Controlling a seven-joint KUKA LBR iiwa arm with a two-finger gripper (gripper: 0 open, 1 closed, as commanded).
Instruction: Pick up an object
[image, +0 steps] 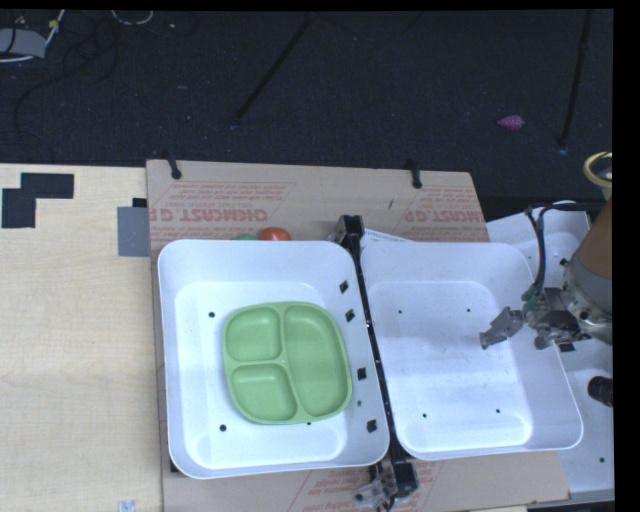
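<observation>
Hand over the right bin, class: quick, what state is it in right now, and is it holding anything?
Hand: over the right bin, nothing visible between its fingers; open or closed cannot be told.

Matt green plastic tray (287, 362), smooth white plastic bins (190, 300).

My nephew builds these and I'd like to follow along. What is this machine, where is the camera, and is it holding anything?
One camera looks down at a slant on a bench with two white bins side by side. The left bin holds a green divided plate. A robot arm reaches in from the right; its gripper is over the right bin, and I see nothing in it. Something small and orange-red lies just behind the left bin. The arm's job is to pick up an object.
</observation>
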